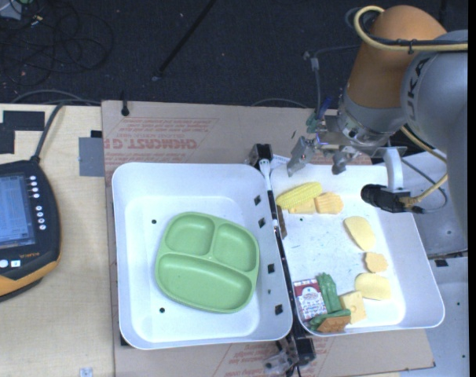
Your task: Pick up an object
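My gripper (319, 159) hangs over the far edge of the right bin (415, 234), its two fingers spread apart with nothing between them. Just below it lies a yellow corn cob (298, 196) beside a small orange-yellow piece (328, 203). Further down the bin lie a pale yellow slice (360, 232), a small orange chunk (375, 262) and a pale yellow piece (373, 287). At the near corner sit a red and white packet (307, 298), a green stick (328, 293) and a brown-topped piece (332, 320).
The left bin (136, 210) holds a green divided plate (208, 261). A divider wall (273, 234) separates the two bins. A teach pendant (18, 222) lies on the bench at the far left. Black cable and a black fitting (387, 197) hang at the right bin's far side.
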You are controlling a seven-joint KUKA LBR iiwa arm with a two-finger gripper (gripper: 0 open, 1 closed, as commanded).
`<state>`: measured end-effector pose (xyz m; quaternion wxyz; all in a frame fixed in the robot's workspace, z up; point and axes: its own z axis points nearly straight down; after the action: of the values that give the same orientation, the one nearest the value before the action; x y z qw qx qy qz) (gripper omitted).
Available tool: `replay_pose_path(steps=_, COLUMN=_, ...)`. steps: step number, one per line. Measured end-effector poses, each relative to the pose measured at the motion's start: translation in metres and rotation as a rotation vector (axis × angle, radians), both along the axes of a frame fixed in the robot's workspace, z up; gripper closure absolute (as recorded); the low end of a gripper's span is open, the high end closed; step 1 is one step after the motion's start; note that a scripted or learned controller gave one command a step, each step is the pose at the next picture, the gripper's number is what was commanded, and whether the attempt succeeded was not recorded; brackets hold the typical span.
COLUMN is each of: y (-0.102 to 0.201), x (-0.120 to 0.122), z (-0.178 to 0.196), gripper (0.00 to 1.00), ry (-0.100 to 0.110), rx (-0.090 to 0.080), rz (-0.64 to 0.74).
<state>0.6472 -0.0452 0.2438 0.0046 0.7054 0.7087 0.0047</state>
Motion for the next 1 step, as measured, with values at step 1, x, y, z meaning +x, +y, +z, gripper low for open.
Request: replay_pose_path(steps=1, y=-0.0412, x=-0.0068, z=-0.1194, gripper=0.00, ry=0.028, rx=0.000, rz=-0.008)
